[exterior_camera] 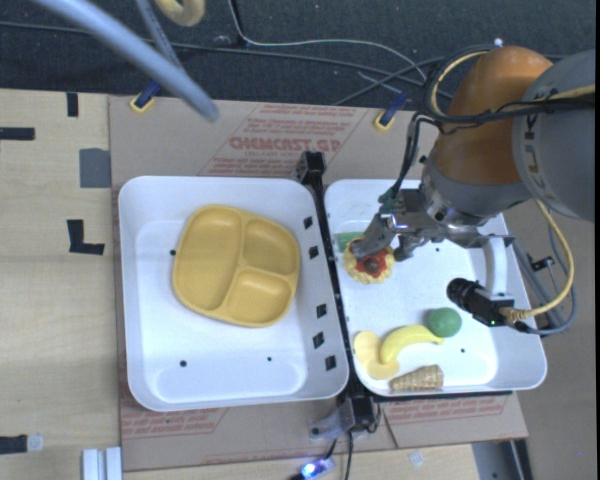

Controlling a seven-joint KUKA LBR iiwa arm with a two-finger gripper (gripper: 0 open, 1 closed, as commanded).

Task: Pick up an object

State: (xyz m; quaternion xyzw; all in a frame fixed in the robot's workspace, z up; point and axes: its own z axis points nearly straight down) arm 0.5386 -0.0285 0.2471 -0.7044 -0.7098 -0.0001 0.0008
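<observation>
A grey robot arm (500,138) with an orange band reaches in from three o'clock over the right bin (480,363) of two white bins on a cardboard-covered worktop (270,138). Its fingers (375,243) hang directly above a small round toy pizza (370,265) with red topping near the bin's ten o'clock corner; whether they are open, closed or touching it cannot be told. Toward six o'clock in the same bin lie a yellow banana (405,343), a green ball (443,321) just beside its tip, and a tan waffle cone (418,378) by the front wall. The left bin (145,298) holds a yellow divided plate (236,265).
</observation>
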